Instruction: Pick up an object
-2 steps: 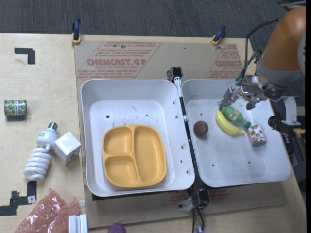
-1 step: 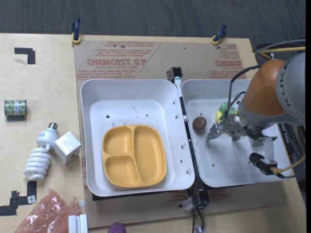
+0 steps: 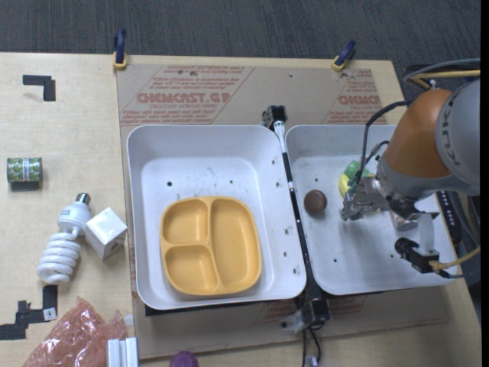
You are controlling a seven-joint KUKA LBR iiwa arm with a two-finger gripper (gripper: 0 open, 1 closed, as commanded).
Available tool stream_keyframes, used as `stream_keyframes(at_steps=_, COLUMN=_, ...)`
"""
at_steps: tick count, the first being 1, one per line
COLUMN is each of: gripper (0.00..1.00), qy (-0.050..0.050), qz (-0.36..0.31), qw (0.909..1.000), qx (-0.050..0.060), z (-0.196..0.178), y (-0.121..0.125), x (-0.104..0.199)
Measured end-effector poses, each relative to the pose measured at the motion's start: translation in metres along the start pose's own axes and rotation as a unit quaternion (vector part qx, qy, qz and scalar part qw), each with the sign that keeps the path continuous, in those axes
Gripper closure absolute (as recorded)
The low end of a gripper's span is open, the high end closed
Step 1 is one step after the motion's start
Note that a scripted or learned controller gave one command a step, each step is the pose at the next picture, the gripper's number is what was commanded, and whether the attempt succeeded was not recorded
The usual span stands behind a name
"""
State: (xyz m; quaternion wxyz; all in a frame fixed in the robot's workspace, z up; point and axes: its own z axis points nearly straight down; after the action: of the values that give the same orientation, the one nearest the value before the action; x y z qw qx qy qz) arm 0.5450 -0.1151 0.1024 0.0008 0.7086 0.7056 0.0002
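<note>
In the right bin (image 3: 367,270) a small brown ball (image 3: 315,201) lies near the left wall. A yellow and green object (image 3: 350,176) sits just right of it, partly hidden by the arm. My gripper (image 3: 353,209) hangs low over the bin, right of the ball and just below the yellow-green object. The grey arm with its orange band (image 3: 416,140) comes in from the right and covers the bin's upper right part.
The left bin (image 3: 145,205) holds a yellow divided plate (image 3: 210,245). On the bench to the left lie a white spiral bulb (image 3: 63,243), a white cube (image 3: 105,232), a green can (image 3: 24,171) and a pink mesh bag (image 3: 80,335).
</note>
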Motion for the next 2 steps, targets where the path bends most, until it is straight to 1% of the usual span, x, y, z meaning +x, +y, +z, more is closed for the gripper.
stream_keyframes(at_steps=1, gripper=0.00, qy=0.000, qz=0.000, qw=1.0000, qx=0.000, z=0.0000, y=0.0000, x=0.0001)
stream_keyframes(at_steps=2, gripper=1.00, qy=0.000, qz=0.001, qw=1.0000, qx=-0.001, z=-0.0100, y=0.0009, x=-0.0006)
